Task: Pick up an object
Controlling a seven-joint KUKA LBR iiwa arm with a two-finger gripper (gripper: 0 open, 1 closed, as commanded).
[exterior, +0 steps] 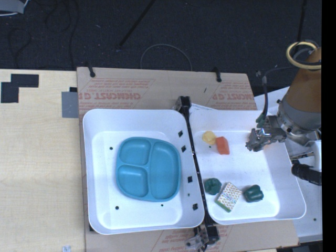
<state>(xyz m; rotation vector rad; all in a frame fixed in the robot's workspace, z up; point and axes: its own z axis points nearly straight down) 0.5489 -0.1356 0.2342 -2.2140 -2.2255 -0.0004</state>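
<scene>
Objects lie left of the gripper [255,142], which hovers by the right bin's [273,209] right wall, finger gap unreadable: a rounded yellow piece [209,137] touching an orange block [222,145], nearest. Farther along, two green lumps [212,186] [253,193] flank a patterned box [229,196], bare floor between. The left bin [100,125] holds a smooth blue divided plate [147,168].

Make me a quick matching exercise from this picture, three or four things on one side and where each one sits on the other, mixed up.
Things:
1. blue plate
2. orange block
3. patterned box
4. gripper

Places:
A. right bin, near edge, between two green things
B. left bin
C. over the right bin's far right side
D. right bin, beside the yellow thing

Pairs: 1-B, 2-D, 3-A, 4-C
</scene>
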